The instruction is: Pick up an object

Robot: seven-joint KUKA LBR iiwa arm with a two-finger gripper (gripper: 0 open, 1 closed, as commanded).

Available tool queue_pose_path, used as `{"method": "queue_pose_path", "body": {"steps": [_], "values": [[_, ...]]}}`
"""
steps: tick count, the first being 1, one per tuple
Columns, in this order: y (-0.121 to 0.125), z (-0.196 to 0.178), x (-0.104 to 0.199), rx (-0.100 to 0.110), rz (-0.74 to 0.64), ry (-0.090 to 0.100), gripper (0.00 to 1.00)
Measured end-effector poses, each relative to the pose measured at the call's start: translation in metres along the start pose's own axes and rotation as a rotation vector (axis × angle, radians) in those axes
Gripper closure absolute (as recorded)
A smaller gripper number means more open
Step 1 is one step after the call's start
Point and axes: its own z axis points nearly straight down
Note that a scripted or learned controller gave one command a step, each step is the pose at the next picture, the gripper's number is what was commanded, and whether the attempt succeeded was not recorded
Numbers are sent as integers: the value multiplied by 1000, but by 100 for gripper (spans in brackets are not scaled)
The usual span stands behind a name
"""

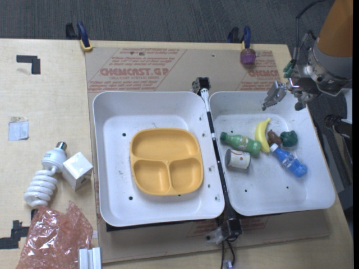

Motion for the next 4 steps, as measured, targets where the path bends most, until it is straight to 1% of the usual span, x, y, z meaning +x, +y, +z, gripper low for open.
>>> {"method": "queue_pose_path", "body": {"steps": [1,2,3,4], "values": [[-8,109,9,0,2,0,0],[20,198,14,0,1,0,0],[-12,198,12,0,3,1,0],[-73,198,11,0,4,1,0]]}}
